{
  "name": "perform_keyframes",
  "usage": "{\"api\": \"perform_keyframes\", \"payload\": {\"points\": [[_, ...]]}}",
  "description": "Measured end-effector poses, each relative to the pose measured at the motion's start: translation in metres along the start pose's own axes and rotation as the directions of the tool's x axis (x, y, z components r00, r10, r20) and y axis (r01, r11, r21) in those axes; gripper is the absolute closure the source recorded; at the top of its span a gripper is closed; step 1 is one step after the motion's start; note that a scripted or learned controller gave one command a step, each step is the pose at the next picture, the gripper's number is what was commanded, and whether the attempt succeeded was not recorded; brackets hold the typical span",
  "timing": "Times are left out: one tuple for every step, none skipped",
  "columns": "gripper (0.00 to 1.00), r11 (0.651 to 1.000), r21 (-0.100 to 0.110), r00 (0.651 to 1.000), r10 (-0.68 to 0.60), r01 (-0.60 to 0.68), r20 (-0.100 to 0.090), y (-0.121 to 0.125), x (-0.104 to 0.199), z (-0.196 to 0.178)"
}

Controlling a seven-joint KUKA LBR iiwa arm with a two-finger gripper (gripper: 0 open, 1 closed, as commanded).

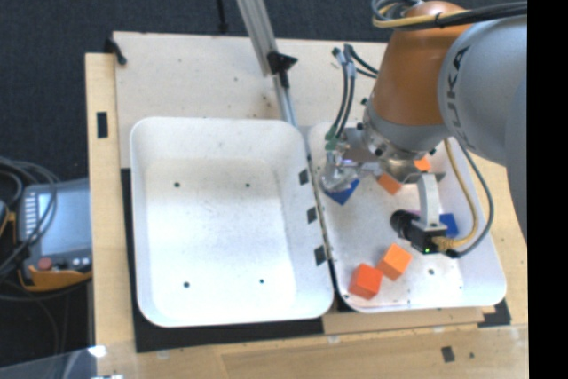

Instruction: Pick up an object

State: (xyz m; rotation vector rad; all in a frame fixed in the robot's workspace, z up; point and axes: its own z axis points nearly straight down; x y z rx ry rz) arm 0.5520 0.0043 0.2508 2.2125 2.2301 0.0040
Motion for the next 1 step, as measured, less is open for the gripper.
{"api": "perform_keyframes", "payload": {"points": [[1.00,1.000,0.000,1.000,-0.001,0.001,0.000,0.0126,0.0579,-0.0053]]}}
